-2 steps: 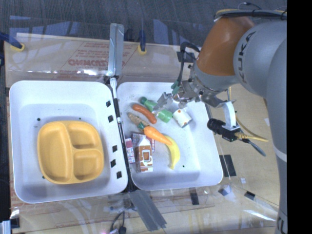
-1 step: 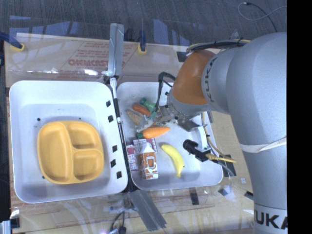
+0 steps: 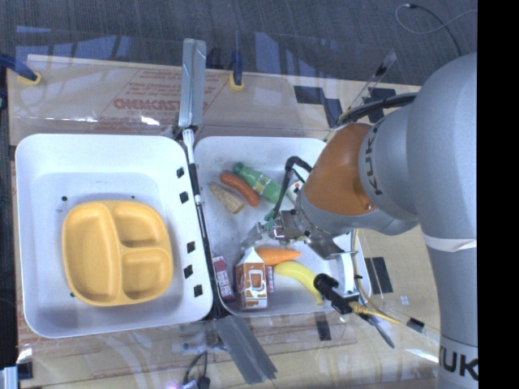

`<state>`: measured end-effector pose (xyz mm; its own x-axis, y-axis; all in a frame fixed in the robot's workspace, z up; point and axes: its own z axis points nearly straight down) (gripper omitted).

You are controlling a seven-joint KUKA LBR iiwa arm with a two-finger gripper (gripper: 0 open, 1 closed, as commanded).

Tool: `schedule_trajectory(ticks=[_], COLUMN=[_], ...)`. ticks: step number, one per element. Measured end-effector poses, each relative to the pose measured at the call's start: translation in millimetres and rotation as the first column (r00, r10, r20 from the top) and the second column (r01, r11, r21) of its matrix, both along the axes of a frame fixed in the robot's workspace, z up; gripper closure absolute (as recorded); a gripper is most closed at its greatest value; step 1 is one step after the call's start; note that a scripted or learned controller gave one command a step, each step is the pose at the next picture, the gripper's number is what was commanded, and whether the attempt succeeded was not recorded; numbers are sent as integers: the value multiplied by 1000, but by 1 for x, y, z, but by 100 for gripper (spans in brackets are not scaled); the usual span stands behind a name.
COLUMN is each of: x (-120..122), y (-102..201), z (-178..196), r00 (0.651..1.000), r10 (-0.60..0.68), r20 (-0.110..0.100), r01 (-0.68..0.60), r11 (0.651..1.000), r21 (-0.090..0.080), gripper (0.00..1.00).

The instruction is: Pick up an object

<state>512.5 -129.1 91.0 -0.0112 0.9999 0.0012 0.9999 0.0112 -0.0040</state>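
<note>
A pale wooden surface (image 3: 122, 96) under a clear printed plastic sheet (image 3: 138, 100) fills the middle. Toward twelve o'clock lies dark grey ribbed floor (image 3: 243, 6), with a thin cable (image 3: 438, 19) looping at one o'clock. Reflected light streaks the plastic.

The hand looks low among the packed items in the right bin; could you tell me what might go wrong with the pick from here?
1. The hand sits beside the carrot and the carton, so it may nudge one without catching it.
2. The banana touches the carrot, so closing could drag both.
3. The wrist hides part of the right bin, so a snag there might go unnoticed.
</note>
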Motion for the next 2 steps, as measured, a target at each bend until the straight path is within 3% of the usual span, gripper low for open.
schedule_trajectory(ticks=[1, 2], x=[-35, -30], y=[7, -18], z=[80, 7], r00=[983, 973], r10=[184, 231], r20=[6, 20], r01=[-184, -231], r11=[983, 973], r21=[-2, -6], gripper=[0, 0])
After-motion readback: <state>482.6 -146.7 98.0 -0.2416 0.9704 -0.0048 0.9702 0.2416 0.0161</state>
